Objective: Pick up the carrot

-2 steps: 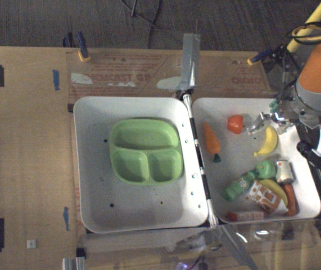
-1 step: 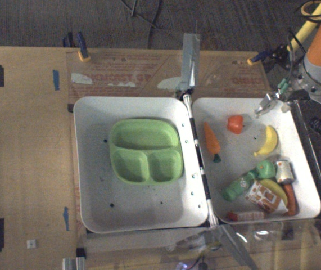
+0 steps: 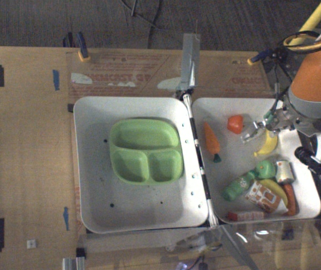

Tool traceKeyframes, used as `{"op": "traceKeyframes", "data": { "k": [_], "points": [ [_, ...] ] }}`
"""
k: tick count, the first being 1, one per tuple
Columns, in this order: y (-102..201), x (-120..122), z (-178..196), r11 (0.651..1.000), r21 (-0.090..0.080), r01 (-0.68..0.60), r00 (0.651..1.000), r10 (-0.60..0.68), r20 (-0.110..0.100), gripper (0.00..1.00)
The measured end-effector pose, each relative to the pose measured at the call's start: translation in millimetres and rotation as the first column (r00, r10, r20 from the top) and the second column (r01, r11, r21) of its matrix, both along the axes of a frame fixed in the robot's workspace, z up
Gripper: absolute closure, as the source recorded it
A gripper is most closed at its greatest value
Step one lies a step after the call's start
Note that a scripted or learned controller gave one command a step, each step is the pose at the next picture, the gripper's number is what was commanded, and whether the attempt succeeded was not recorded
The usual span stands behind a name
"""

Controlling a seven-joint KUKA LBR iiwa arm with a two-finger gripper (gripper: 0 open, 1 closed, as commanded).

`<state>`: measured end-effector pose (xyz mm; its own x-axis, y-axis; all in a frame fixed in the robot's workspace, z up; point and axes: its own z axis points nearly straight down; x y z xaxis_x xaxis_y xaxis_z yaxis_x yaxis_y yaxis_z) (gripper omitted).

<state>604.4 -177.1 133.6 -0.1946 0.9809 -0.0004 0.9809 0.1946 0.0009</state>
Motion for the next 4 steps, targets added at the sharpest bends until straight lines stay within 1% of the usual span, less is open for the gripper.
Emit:
{"op": "traceKeyframes", "data": {
  "k": [1, 2, 3, 4],
  "points": [
    [38.9, -56.1, -23.0, 0.99, 0.001, 0.141, 0.99, -0.141, -0.001, 0.0],
    [72.3, -80.8, -44.1, 0.912, 0.003, 0.41, 0.912, -0.41, 0.013, 0.0],
    [32.6, -120.1, -44.2, 0.815, 0.005, 0.58, 0.815, -0.58, 0.011, 0.0],
    [34.6, -55.0, -45.3, 0.688, 0.001, 0.726, 0.688, -0.726, 0.006, 0.0]
  ]
}}
